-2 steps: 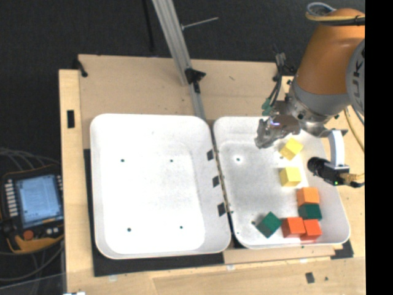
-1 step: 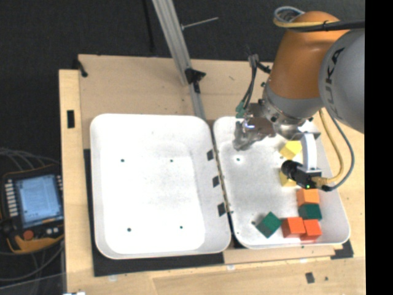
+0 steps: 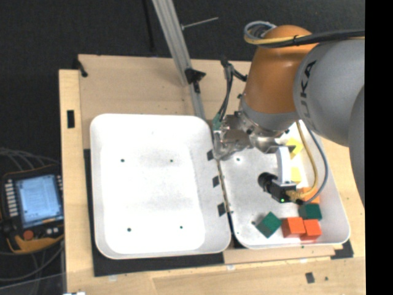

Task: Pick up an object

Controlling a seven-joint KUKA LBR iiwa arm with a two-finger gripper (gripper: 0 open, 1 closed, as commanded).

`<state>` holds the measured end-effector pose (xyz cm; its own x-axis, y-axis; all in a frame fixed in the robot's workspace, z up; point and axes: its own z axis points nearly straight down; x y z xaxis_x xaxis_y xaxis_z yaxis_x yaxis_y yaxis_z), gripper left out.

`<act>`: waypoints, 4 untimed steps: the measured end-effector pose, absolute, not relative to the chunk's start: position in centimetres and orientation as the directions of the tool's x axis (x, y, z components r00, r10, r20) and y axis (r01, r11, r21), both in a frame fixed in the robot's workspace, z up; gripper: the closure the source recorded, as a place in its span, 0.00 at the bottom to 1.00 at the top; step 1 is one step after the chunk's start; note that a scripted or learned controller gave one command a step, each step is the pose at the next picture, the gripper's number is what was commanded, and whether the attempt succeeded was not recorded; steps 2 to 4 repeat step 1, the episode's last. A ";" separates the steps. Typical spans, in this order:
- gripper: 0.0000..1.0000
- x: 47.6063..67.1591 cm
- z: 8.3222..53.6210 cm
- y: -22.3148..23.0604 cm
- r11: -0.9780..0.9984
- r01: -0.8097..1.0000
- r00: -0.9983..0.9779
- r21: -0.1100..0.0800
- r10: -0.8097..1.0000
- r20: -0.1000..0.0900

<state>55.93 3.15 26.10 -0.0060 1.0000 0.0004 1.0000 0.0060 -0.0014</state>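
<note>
My gripper point(image 3: 231, 141) hangs low over the upper left part of the right bin point(image 3: 245, 192), close to the wall between the two bins. The orange wrist band and grey arm cover the bin's far end. At the bin's near end lie a green block point(image 3: 268, 224), two orange blocks point(image 3: 293, 227) point(image 3: 312, 228) and a darker green block point(image 3: 311, 211). A yellow piece point(image 3: 295, 172) shows beside the arm's cables, partly hidden. Nothing is seen between the gripper's parts.
The left bin point(image 3: 150, 183) is white with a few small dark dots. A slanted metal pole point(image 3: 177, 48) rises behind the bins. A black fitting with a green light point(image 3: 271, 185) hangs by the cables. A teach pendant point(image 3: 34, 204) lies off the bench at left.
</note>
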 end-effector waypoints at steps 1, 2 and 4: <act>1.00 54.8 26.5 8.1 0.008 1.000 -0.008 -0.002 1.000 0.002; 1.00 54.8 26.5 8.1 0.008 1.000 -0.008 -0.002 1.000 0.002; 1.00 54.8 26.5 8.1 0.008 1.000 -0.008 -0.002 1.000 0.002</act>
